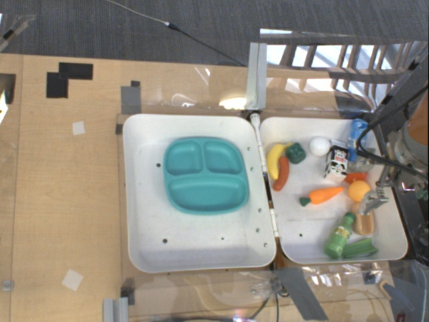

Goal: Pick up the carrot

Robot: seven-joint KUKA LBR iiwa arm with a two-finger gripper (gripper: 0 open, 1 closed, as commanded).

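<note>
The carrot (324, 195) lies flat mid right bin (295, 243), long axis running left-right, just left of the gripper (377, 200), whose grip I cannot tell from here.

Grey arm (410, 136), black cables, silvery claw (374, 202).
</note>
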